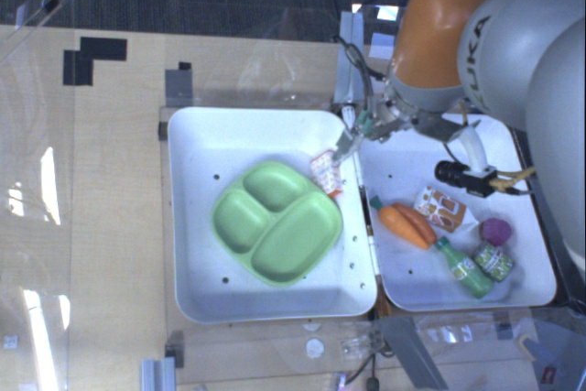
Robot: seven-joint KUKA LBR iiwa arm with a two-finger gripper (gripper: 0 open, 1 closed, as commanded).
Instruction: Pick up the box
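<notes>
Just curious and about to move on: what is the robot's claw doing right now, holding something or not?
Tool: shut on the small box, lifted above the green divided plate in the left bin.

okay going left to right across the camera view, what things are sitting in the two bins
Green plate → small red-and-white packet → carrot → box → green bottle → purple ball.

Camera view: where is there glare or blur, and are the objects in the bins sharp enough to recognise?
Camera view: pale reflections streak the bench at left; the arm is large and soft-edged, close to the lens; the green plate, carrot and box are recognisable, with slightly soft edges.
</notes>
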